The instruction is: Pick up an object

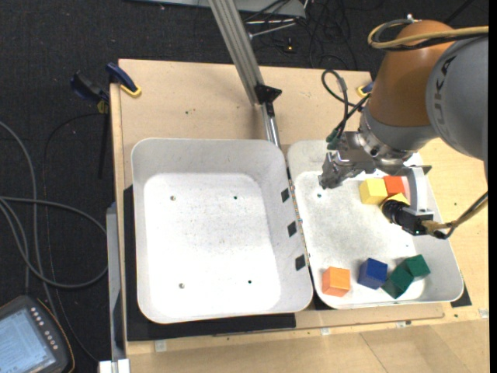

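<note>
My gripper hangs over the far left part of the right bin, above bare floor. A yellow block lies just to its right, touching a red block behind it. Along the bin's near edge sit an orange block, a blue block and two green blocks pressed together. Nothing shows in the gripper's grasp.
The left bin lies beside the right one, with a raised divider between them. A slanted metal pole stands behind the bins. Blue and yellow clamps sit at the bench's far left corner.
</note>
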`<state>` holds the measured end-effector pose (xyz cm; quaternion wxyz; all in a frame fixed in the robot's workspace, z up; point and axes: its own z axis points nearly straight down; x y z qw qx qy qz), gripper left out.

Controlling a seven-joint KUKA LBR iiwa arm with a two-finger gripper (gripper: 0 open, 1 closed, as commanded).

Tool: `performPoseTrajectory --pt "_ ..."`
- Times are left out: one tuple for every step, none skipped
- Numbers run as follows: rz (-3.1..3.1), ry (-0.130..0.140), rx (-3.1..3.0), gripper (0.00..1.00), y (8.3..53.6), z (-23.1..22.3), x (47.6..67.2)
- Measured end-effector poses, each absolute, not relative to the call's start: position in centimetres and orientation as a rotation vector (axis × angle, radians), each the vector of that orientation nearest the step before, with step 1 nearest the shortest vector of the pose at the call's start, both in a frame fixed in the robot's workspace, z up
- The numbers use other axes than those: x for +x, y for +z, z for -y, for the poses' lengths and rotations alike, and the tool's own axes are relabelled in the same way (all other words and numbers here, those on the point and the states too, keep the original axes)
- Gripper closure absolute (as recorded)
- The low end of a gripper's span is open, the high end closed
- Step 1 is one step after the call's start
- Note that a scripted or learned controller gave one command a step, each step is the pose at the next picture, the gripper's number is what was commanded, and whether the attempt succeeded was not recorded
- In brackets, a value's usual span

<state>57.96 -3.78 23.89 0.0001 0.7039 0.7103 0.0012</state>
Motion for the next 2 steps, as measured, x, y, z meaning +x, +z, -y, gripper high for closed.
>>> performPoseTrajectory --pt "-2.231 0.002 2.212 1.0 22.8 -1.6 59.5" --pt "-2.231 0.003 2.213 1.0 23.4 -6.7 59.5"
